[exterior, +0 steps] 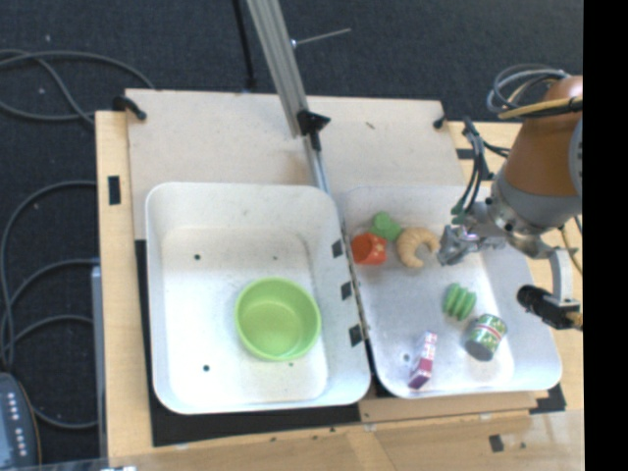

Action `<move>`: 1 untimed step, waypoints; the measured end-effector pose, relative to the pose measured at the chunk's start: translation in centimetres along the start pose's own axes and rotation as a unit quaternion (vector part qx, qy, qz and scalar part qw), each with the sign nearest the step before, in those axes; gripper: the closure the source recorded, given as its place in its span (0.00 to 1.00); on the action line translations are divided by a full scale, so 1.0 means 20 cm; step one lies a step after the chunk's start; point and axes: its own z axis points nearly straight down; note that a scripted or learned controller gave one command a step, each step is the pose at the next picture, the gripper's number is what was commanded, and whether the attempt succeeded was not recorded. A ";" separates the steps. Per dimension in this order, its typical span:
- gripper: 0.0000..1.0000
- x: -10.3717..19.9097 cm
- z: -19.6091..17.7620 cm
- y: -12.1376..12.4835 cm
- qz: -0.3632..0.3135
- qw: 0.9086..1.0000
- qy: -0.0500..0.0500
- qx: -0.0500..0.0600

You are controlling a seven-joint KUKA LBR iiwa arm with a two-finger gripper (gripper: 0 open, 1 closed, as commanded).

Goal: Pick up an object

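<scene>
Dark carpet (412, 37) beneath wooden bench (216, 135)

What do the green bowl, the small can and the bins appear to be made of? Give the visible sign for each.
Green bowl: probably plastic; even lime colour, smooth matt surface, thin rim.
Can: looks like metal or toy plastic; grey end, green label band. Too small to settle.
Bins: likely moulded plastic; uniform white, rounded corners, shallow walls.

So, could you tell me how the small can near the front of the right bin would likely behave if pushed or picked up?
The small can lies tilted on its side in the right bin, so a push would probably roll it. Its round, metallic-looking body may slip between fingers unless gripped squarely. It looks small, so probably light. The end effector is nearer the beige ring.
</scene>
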 end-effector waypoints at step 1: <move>1.00 0.00 -0.11 0.01 0.000 1.000 0.001 0.002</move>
